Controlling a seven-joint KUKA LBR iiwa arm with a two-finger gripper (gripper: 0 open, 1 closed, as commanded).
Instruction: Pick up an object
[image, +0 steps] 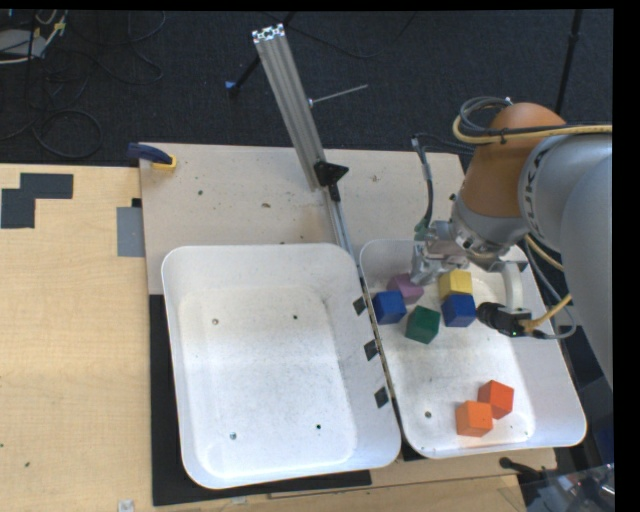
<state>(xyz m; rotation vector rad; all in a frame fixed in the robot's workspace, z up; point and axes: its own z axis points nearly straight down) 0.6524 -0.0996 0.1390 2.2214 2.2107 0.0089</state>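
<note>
My gripper (428, 266) hangs low over the far part of the right bin (545, 425), just above and behind a purple block (408, 290). Beside the purple block lie a blue block (389, 306) and a green block (423, 325). A yellow block (456, 282) and a second blue block (459, 310) sit right of the gripper. Two orange blocks (498, 397) (474, 418) rest near the bin's front. Nothing can be seen held in the gripper.
The left bin (200, 290) stands beside the right one, with black clips (368, 348) along the shared edge. A slanted aluminium post (295, 100) rises behind the bins. A black cable (510, 320) hangs by the wrist.
</note>
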